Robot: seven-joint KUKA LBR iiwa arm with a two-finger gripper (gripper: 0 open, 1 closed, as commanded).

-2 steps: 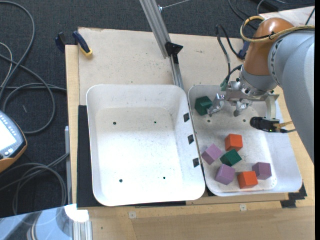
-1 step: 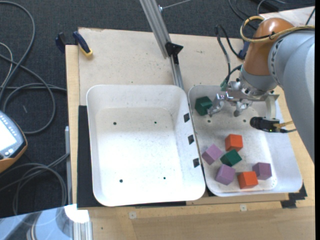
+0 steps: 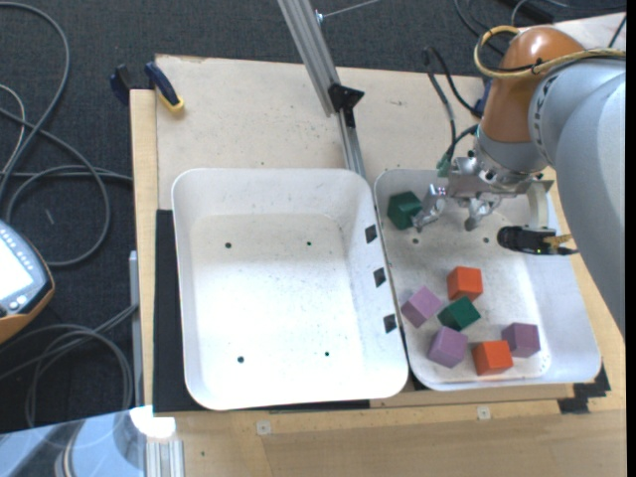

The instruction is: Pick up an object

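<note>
The hand (image 3: 450, 210) hangs over the far end of the right bin (image 3: 566, 296), its two fingers (image 3: 429, 213) spread apart with nothing between them. Just to its left, a dark green cube (image 3: 403, 210) sits near the bin's far left corner, close to the nearer fingertip, though whether they touch is not clear. Six more blocks are grouped at the near end of the same bin: an orange cube (image 3: 464, 282), a light purple cube (image 3: 420, 306) to its left, a green cube (image 3: 459, 314) between them and slightly nearer, a purple cube (image 3: 447, 347), another orange cube (image 3: 492, 357) and a purple cube (image 3: 521, 339) toward the right. The left bin (image 3: 199, 266) stands beside it on the desk (image 3: 248, 117)
</note>
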